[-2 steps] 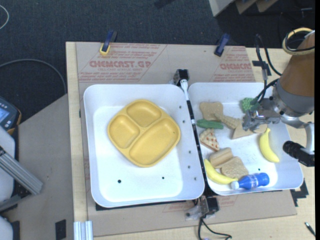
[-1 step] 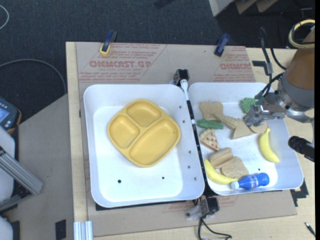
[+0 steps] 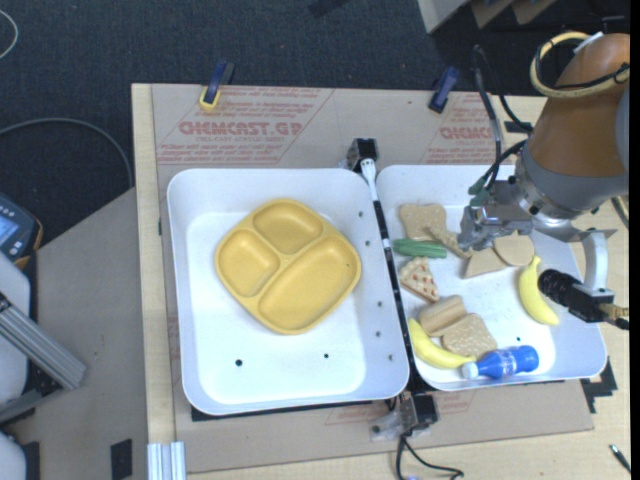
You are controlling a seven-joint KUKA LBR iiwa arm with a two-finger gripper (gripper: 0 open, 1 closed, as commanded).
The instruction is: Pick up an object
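Observation:
The right bin (image 3: 570, 368) holds play food: a tan bread slice (image 3: 422, 220), a green pod (image 3: 420, 249), a pizza wedge (image 3: 421, 282), a tan roll (image 3: 441, 314), a cracker (image 3: 470, 336), two bananas (image 3: 534, 295) (image 3: 432, 349) and a blue-capped bottle (image 3: 503, 362). My gripper (image 3: 480, 230) hangs low over the upper middle of this bin, above tan toast pieces (image 3: 500, 256). Its fingers point down beside the bread slice. I see nothing between them, and the wrist hides part of the bin's back.
A yellow divided plate (image 3: 288, 264) lies in the left bin (image 3: 200, 348). A black clip and rail (image 3: 366, 158) run between the two bins. Blue and yellow clamps (image 3: 213, 85) hold the cardboard sheet at the back.

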